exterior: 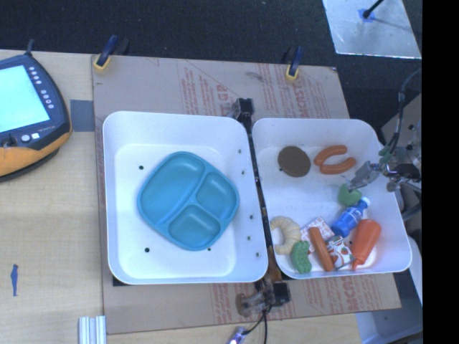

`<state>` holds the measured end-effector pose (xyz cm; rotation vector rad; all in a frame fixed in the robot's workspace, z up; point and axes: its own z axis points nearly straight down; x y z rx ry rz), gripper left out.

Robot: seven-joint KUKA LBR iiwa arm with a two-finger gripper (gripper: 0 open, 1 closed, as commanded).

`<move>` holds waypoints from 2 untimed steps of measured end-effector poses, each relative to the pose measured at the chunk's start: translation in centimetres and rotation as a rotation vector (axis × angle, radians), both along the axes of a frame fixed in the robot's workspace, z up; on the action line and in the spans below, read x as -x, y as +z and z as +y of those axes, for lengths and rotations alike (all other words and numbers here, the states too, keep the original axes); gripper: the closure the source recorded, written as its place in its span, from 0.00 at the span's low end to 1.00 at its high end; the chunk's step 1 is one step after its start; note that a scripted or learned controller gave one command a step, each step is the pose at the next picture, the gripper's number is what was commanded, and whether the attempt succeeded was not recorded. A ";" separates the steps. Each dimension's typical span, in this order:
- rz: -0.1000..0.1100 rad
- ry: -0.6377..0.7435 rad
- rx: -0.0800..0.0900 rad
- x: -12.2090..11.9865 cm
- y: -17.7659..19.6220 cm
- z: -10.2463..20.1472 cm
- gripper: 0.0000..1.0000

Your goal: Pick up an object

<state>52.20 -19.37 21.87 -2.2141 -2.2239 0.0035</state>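
Note:
The right bin (323,127) holds several toy foods. A brown round patty (293,160) and a curved orange sausage (336,159) lie at the back. A green piece (349,195), a blue bottle (349,218) and an orange carrot (365,241) sit along the right side. At the front lie a pale croissant (286,233), a green pickle (300,256), a hot dog (320,249) and a small red-and-white carton (338,250). My gripper (380,170) hangs at the bin's right edge, just above and right of the green piece, with nothing seen held in it.
The left bin (122,131) holds a blue divided plate (188,200). A tablet-like pendant (25,113) lies on the bench at far left. Clamps (105,53) pin the cardboard at the back. A black bracket (244,108) joins the bins.

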 end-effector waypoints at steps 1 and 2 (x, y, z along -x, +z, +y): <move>0.002 0.003 0.001 -4.0 -11.5 -1.8 0.00; 0.002 0.004 0.002 -4.1 -10.4 -1.9 1.00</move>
